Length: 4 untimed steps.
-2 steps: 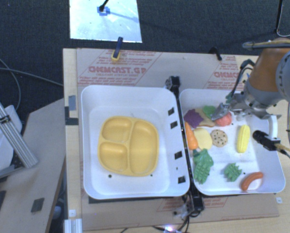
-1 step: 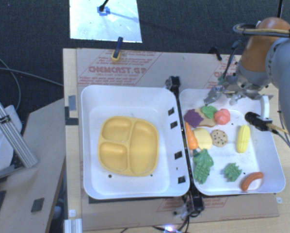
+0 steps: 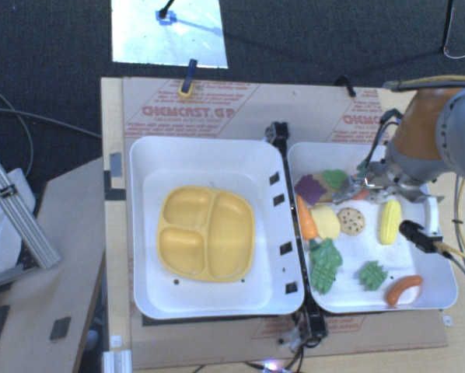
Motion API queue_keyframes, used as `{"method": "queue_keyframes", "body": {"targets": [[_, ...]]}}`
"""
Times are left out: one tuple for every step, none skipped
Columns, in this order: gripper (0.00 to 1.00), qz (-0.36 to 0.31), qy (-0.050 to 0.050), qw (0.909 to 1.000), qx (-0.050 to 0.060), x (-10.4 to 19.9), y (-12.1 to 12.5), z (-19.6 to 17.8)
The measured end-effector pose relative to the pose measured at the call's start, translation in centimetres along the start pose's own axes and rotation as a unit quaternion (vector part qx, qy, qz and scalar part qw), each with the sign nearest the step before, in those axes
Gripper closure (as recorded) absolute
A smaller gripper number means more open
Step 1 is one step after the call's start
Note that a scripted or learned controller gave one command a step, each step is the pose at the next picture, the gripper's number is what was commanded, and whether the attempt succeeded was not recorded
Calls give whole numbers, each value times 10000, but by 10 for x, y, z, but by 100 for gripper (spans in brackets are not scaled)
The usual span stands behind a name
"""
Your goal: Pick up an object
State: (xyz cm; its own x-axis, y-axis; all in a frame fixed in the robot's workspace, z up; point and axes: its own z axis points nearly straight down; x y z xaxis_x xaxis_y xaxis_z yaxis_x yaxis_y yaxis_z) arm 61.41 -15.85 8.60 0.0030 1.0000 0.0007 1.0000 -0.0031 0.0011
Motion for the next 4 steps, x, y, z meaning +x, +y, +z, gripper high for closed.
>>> {"method": "queue_keyframes", "body": {"targets": [[0, -29, 67, 10000, 4, -44, -82, -22], [0, -82, 12, 10000, -25, 38, -13, 2], [0, -11, 15, 10000, 42, 64, -132, 2], [0, -44, -7, 10000, -24, 74, -69, 1]]}}
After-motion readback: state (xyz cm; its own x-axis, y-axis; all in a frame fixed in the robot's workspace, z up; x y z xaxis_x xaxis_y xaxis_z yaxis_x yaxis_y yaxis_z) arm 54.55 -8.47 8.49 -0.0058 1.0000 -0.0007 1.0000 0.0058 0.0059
